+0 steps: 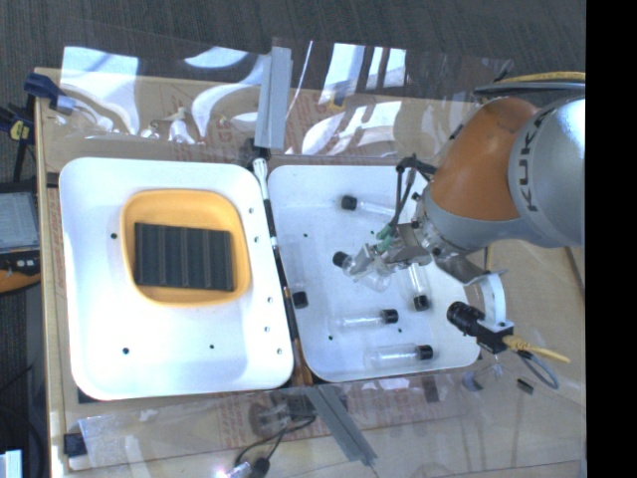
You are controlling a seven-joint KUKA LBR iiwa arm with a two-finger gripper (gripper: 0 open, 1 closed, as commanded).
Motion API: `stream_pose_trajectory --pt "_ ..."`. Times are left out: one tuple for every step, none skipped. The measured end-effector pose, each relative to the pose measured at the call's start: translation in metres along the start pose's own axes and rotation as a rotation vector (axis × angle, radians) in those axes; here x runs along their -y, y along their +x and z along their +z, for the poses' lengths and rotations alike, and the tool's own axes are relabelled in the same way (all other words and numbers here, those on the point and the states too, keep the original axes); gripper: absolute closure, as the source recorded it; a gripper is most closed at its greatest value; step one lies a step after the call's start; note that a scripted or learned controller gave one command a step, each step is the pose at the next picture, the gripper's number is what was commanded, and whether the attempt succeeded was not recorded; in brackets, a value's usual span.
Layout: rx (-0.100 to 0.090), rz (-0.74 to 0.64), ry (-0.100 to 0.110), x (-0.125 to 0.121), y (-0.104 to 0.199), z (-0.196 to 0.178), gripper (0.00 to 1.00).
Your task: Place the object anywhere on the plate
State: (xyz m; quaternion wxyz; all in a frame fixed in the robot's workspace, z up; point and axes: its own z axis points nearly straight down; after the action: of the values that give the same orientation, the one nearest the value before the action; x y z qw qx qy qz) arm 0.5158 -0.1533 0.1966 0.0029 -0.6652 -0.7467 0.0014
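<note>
Clear plastic tubes with black caps in the right bin (299, 347).
The gripper (373, 262) hovers among them (finger state unreadable); the yellow plate (134, 217) sits in the left bin (90, 317).

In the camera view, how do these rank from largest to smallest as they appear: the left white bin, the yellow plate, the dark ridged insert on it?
1. left white bin
2. yellow plate
3. dark ridged insert
Each lies inside the one before, so the order is sure.
</note>
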Motion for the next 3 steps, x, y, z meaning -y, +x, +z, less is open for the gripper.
stream_pose_trajectory --pt "0.000 -0.243 0.001 0.035 0.044 0.010 1.00" --pt "0.003 -0.383 -0.004 0.027 0.101 0.006 1.00" --pt "0.003 -0.383 -0.004 0.027 0.102 0.006 0.00"
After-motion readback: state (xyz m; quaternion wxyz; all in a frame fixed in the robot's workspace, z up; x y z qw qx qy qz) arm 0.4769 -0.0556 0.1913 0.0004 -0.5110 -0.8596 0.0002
